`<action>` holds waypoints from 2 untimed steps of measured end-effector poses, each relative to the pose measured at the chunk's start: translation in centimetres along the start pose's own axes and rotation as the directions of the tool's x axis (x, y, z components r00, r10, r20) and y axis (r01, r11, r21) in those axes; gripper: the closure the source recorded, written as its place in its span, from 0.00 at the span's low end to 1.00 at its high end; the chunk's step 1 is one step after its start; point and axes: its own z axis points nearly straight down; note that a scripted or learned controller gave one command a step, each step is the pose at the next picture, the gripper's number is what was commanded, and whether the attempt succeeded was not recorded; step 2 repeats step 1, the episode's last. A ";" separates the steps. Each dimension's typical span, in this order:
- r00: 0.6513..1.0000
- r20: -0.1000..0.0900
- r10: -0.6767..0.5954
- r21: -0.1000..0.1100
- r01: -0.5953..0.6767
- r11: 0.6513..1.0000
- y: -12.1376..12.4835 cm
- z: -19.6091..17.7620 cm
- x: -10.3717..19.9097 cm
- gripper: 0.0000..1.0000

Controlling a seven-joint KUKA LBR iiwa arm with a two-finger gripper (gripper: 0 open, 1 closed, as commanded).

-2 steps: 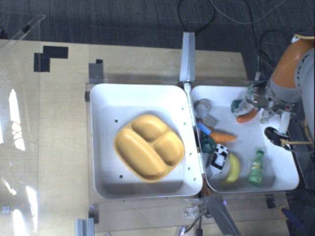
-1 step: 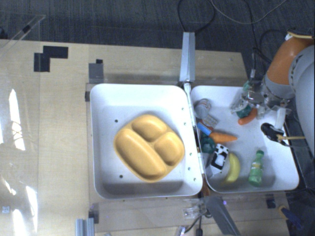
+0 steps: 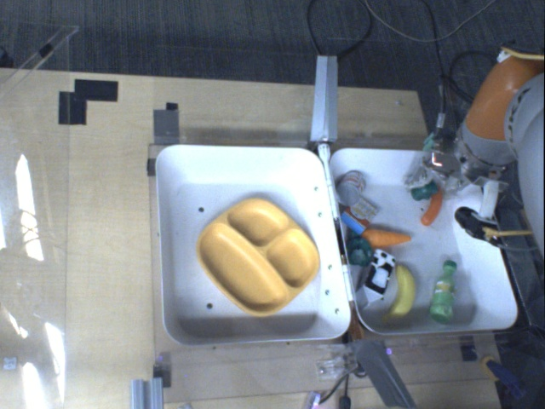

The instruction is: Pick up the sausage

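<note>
At the near edge of the right bin (image 3: pixel 504 312), a banana (image 3: pixel 404 290) lies beside a green bottle (image 3: pixel 442 292), with a black-and-white toy (image 3: pixel 380 273) just to the banana's left. Across the divider, a yellow three-compartment tray (image 3: pixel 258 253) sits in the middle of the left bin (image 3: pixel 179 194). Farther back in the right bin, a carrot (image 3: pixel 390 238) lies crosswise, a teal object (image 3: pixel 358 251) near its blunt end by the dividing wall. Beyond the carrot and well apart from it, the sausage (image 3: pixel 432 209), a short orange-red piece, lies at a slant in the bin's far right part, its upper end pointing up at the gripper (image 3: pixel 436 170). The gripper hangs just above that end, amid a blur of metal and a teal scrap; whether it is released or clenched cannot be told, nor whether it touches the sausage. A grey can (image 3: pixel 351 181) rests near the bin's far left corner. The arm (image 3: pixel 498 100), orange-banded, reaches in from the right. Behind the bins, a metal post (image 3: pixel 325 100) stands on the bench, and black cables (image 3: pixel 341 24) loop across the dark floor.
</note>
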 end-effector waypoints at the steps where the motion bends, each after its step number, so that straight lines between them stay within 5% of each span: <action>1: 0.935 -0.006 -0.354 0.007 0.354 0.935 -1.8 -9.2 2.0 1.00; 2: 0.935 -0.006 -0.354 0.007 0.354 0.935 -1.8 -9.2 2.0 1.00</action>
